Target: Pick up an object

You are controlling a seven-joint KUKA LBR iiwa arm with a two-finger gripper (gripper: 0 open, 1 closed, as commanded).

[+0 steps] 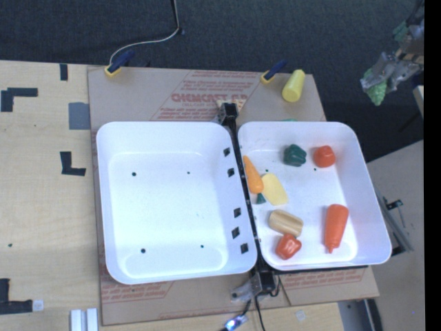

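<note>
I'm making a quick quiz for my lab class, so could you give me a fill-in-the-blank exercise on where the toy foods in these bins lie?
1. All the toy foods inside a bin lie in the ____ bin of the camera view.
2. The yellow piece outside the bins rests on the ____ sheet.
3. The dark green piece lies just left of the round ____ piece.
4. The long orange carrot lies to the ____ of the red pepper.

Missing words: right; cardboard; orange-red; right

Blurred grey claw (403, 50) parts, dim metal pieces
</note>
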